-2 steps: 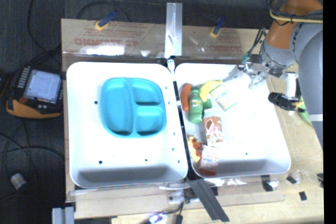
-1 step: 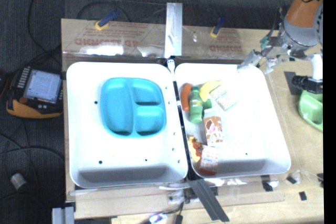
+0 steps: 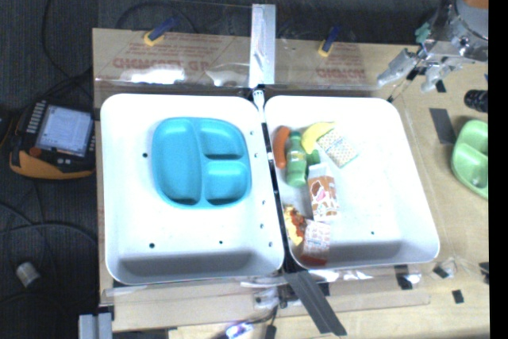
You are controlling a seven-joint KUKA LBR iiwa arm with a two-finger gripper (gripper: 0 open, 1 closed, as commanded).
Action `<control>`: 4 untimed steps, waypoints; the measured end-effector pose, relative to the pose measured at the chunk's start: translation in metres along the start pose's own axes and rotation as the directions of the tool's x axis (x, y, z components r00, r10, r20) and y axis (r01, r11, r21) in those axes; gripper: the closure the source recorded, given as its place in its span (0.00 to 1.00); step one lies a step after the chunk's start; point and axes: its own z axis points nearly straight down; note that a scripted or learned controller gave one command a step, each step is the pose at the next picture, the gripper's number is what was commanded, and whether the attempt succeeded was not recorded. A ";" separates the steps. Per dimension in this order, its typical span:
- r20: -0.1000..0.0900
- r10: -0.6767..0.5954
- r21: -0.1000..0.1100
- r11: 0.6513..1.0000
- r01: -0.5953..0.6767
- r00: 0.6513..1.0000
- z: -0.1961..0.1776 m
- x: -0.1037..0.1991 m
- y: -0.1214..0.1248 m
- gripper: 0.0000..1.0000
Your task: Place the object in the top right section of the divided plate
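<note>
Gripper [image 3: 413,69] hung at the far right corner beyond the right bin [image 3: 397,171], and whether its jaws were spread or pressed I could not tell. Toys lay heaped along that bin's left wall, down and left of it: banana [image 3: 316,132], green bottle [image 3: 295,159], carton [image 3: 323,196]. Blue divided plate [image 3: 200,161] sat in the left bin [image 3: 127,194], its top right section bare.

Counts on the desk
Two white bins [image 3: 184,254] [image 3: 397,242], one blue plate [image 3: 202,161], two yellow clamps [image 3: 159,31] [image 3: 329,41].
</note>
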 end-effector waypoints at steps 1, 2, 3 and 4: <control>0.001 0.170 0.001 0.985 -0.170 0.985 -0.036 0.004 0.000 0.00; 0.002 0.059 0.002 0.998 -0.059 0.998 -0.018 0.009 0.000 0.00; 0.001 0.016 0.001 1.000 -0.016 1.000 -0.015 0.044 -0.001 0.00; 0.000 0.039 0.002 0.999 -0.039 0.999 0.065 0.024 -0.033 0.00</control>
